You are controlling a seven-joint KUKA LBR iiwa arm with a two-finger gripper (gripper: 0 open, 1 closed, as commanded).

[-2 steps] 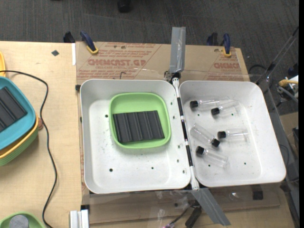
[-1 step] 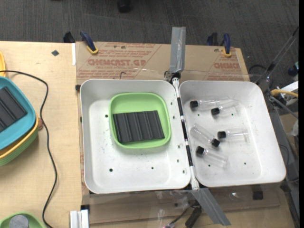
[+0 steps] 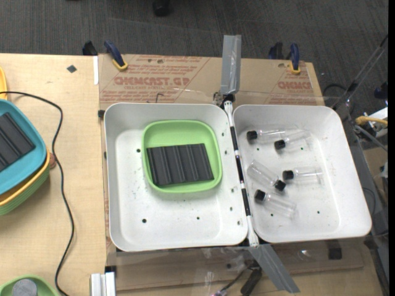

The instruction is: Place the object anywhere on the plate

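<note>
A green square plate (image 3: 182, 135) sits in the left white bin (image 3: 123, 190), toward its back. A dark ribbed rectangular pad (image 3: 180, 164) lies flat on the plate. Several clear plastic vials with black caps lie scattered in the right white bin (image 3: 333, 214): one at the back (image 3: 266, 134), one beside it (image 3: 295, 142), one near the middle (image 3: 303, 176), one slanted (image 3: 266, 176) and one toward the front (image 3: 275, 203).
A stack of teal and yellow dishes (image 3: 18, 156) stands on the wooden bench at far left, with a black cable (image 3: 65, 184) curving past it. Brown cardboard (image 3: 185, 76) held by clamps lies behind the bins.
</note>
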